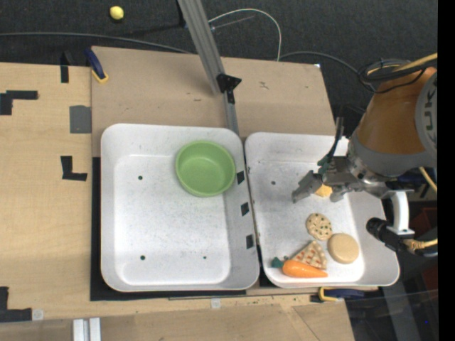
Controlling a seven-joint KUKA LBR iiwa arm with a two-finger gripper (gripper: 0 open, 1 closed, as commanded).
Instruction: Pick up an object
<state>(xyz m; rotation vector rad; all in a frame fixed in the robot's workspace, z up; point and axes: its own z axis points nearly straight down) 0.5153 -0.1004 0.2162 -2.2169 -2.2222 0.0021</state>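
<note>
Two shallow white plastic bins side by side on a tan wooden worktop [43, 212]. In the left white bin [121, 261], a round green plastic bowl [205, 168] upright near the back right corner, close to the dividing rims. In the right white bin [274, 212], a cluster at the front: a round speckled cookie [319, 225], just beside it a round tan bun-like disc [343, 248], a triangular patterned pizza-slice toy [311, 253] touching an orange carrot toy [301, 268] against the front rim. Reaching in from the right, a grey arm with an orange band [394, 123], low over the middle of the right bin. Dark two-finger gripper [321, 185] with fingers [306, 187] spread apart, a small yellow block [324, 190] showing between them, apart from the cookie below. Grasp on that block impossible to confirm. Slanted grey metal pole [199, 30] behind the bins; small yellow ball [116, 12] on the dark floor.
</note>
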